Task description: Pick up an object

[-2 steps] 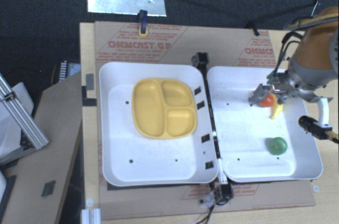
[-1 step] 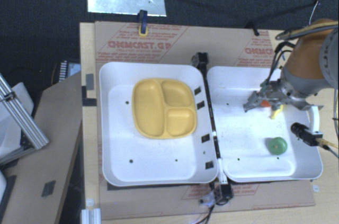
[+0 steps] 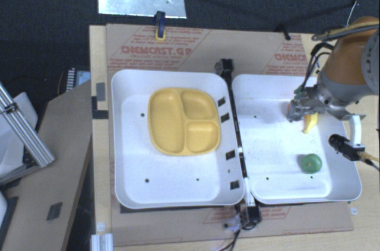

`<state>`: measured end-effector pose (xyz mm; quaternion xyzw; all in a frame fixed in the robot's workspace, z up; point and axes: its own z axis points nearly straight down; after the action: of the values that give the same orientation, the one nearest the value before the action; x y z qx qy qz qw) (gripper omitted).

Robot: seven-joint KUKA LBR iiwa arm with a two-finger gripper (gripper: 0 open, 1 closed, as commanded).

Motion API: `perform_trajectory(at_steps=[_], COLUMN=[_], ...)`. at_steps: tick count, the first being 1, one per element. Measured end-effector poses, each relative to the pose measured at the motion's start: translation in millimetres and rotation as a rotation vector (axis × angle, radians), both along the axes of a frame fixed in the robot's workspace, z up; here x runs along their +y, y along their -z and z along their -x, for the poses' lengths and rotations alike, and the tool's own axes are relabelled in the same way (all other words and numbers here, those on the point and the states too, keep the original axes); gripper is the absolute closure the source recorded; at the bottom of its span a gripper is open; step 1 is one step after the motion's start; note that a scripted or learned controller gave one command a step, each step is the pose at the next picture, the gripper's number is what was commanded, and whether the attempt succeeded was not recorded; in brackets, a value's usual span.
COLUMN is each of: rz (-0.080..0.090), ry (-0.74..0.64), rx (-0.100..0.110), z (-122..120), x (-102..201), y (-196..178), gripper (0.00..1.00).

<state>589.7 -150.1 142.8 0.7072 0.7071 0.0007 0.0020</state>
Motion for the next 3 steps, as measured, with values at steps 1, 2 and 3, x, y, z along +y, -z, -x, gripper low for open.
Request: perform_trajectory(at_steps=[1, 2, 3], rz=[0.0, 0.0, -0.003], ry=[-0.005, -0.005, -0.01], rx=[-0.003, -0.004, 0.001], z=[-11, -12, -19], x=[3, 3, 61], y=[-49, -104, -96], gripper=[1.0, 1.0, 1.0])
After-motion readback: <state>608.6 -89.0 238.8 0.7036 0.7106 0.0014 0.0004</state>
